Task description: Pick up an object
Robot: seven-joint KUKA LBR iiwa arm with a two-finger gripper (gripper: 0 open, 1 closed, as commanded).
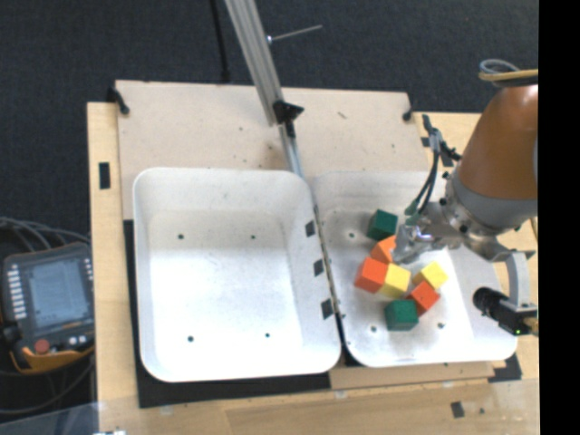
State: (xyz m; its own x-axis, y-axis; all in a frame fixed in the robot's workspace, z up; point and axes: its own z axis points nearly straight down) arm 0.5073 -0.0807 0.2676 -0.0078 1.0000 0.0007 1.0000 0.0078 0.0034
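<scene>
Several small coloured blocks lie heaped in the right bin [362, 356], the nearer of them toward the bottom of the view. Nearest sits a dark green cube [401, 314], with an orange-red block [424, 295] just beside it. Behind these come a yellow block [397, 280], touching a larger orange block [371, 275] on its left, and a second yellow block [434, 274] to the right. Farther back, a second green cube [382, 224] stands slightly apart from the heap. Judged by appearance, the blocks are light, rigid and flat-faced, with smooth painted sides that could slip; each is best taken across two opposite flat faces. Crowding is the difficulty: neighbours touch, leaving little room for fingers, so either green cube offers the freer sides. The gripper [412, 241] is low over the far side of the heap, just above a partly hidden orange block [387, 248]. Whether its claw is spread or closed cannot be told from this view, nor whether it touches anything. The left bin [145, 198] lies alongside.
</scene>
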